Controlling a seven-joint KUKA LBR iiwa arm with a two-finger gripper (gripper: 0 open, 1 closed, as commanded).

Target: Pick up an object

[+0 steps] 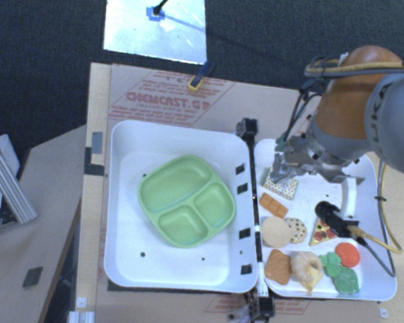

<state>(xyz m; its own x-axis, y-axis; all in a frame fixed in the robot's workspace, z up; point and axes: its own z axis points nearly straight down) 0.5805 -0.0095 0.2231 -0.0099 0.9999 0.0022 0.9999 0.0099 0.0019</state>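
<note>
In the left bin (112, 205) lies a green divided plate (186, 200), alone and well apart from the work. All the small things are across the divider, in the right bin (380, 284).

There the claw (282, 173) hangs low at the bin's left side, just above or touching a pale speckled cracker (285, 189). That looks to be the thing chosen for the pick. From this slant I cannot tell whether the claw is apart or together, and nothing shows as held in it.

Just below the cracker lies an orange wafer (274, 205), then a plain round biscuit (275, 232) touching a chocolate-chip cookie (296, 230). Further right are a pizza slice (321, 235), a browned nugget (278, 266), a lump of bread (307, 269), a red tomato (347, 253) and a green leafy piece (342, 274).

The step in hand is, I judge, the descent and close on the cracker. It is flat and lies low, so the claw should come straight down, centred on it, and take it by two opposite edges, then lift plumb. The wafer is near enough to be nudged or caught along with it, and the bin wall is close on the left, so there is little room for sideways drift.

Both bins rest on a brown sheet printed in red (169, 101), laid on a pale wooden table (48, 171). Beyond it the floor is dark carpet (36, 35), with a silvery square panel (155, 18) on it. An aluminium rail (1, 180) leans in at the far left.
</note>
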